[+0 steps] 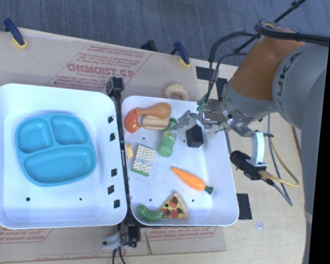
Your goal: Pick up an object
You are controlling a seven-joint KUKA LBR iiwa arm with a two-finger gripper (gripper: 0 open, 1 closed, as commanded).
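right now gripper (192, 127) is hovering w/ fingers spread, gripping nothing; green bottle (167, 142) is lying just left & below it.

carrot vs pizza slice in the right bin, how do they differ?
The carrot is long, thin and orange with a green tip; the pizza slice is a flat wedge with dark toppings. The carrot lies mid-bin, the pizza slice by the near rim, beside a green piece. Both lie flat, untouched.
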